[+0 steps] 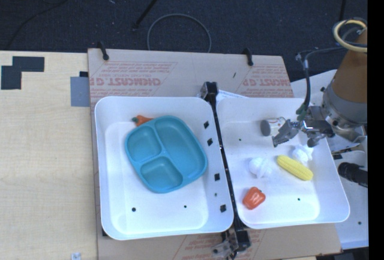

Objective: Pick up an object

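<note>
Camera view gives you the corn cob (294, 167), long axis running upper-left to lower-right; the gripper (295, 133) hovers just above it, spread unclear.

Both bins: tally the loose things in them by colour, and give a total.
Blue: 1, divided plate
Orange: 1, piece behind the plate
Yellow: 1, corn cob
Red: 1, pepper
White: 2, lumps
Grey: 1, small cylinder
Total: 7
</note>
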{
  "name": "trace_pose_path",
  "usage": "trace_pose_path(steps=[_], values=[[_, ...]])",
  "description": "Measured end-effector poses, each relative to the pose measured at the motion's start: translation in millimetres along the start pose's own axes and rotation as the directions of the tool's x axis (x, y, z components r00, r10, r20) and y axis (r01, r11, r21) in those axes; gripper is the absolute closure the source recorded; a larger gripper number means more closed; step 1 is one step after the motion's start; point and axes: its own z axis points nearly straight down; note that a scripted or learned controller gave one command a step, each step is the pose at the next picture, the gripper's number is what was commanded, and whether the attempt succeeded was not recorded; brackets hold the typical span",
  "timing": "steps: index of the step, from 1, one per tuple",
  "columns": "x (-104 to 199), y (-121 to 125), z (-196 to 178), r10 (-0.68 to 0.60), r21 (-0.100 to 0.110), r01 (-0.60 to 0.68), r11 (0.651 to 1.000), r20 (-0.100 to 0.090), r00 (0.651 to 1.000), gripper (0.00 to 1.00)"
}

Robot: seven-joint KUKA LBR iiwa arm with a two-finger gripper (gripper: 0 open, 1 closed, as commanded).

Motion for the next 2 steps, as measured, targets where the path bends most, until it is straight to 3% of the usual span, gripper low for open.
trace_pose_path(steps=[2], values=[[1,-2,129,0.001,0.006,-0.001,1.0,-0.002,1.0,0.0]])
